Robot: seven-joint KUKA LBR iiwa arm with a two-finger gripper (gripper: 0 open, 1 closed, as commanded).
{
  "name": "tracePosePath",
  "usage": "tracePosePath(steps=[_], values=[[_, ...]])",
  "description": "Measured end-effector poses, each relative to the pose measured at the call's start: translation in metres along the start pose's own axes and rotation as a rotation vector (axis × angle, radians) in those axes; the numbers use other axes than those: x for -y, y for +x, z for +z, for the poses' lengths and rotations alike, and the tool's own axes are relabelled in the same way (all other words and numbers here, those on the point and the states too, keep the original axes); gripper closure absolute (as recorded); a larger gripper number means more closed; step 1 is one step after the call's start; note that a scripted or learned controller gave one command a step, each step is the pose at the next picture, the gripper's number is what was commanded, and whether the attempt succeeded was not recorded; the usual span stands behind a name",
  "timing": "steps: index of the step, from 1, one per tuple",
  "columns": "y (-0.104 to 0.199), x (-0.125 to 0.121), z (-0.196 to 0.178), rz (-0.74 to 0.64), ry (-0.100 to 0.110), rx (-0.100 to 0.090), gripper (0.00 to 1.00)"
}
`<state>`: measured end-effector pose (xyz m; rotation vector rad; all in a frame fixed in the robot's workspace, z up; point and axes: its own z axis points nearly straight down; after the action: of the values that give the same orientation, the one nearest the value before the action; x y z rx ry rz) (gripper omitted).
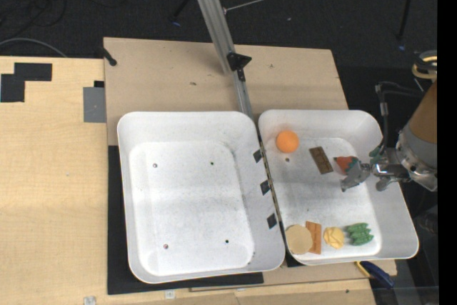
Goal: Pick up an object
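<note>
Over the right bin (400,225) I can see my gripper (355,176) reaching in from the right edge, with the grey arm (421,146) and its orange band behind it. From this slanted overhead camera I cannot tell how the gripper is set, and I see nothing I could call held. Its tip sits just beside a small red-orange piece (345,163) lying on the bin floor; whether they touch I cannot make out. Just left of that piece lies a small brown block (321,160), tilted, and further left, near the bin's upper left corner, rests an orange ball (287,141), well apart from the gripper. Along the near wall of the same bin I see a row of four things close together: a tan round piece (299,238), a thin orange-brown slab (314,236) touching its right side, a yellow lumpy item (333,237) just beside that, and a green item (360,233) at the right end. The left bin (136,132) sits side by side with the right one, their inner rims meeting at a seam with small dark clips. A grey metal rail (214,18) runs at a slant from the top of the view down toward that seam. Both bins rest on a tan bench board (300,75).
</note>
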<state>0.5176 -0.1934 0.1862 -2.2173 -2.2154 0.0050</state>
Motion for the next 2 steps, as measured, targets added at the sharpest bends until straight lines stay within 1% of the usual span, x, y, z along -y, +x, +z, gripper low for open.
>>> tracePosePath(steps=[1, 2], values=[[0.007, -0.004, 0.047, 0.002, 0.000, 0.000, 0.00], [0.005, -0.004, 0.034, 0.008, -0.004, 0.002, 1.00]])
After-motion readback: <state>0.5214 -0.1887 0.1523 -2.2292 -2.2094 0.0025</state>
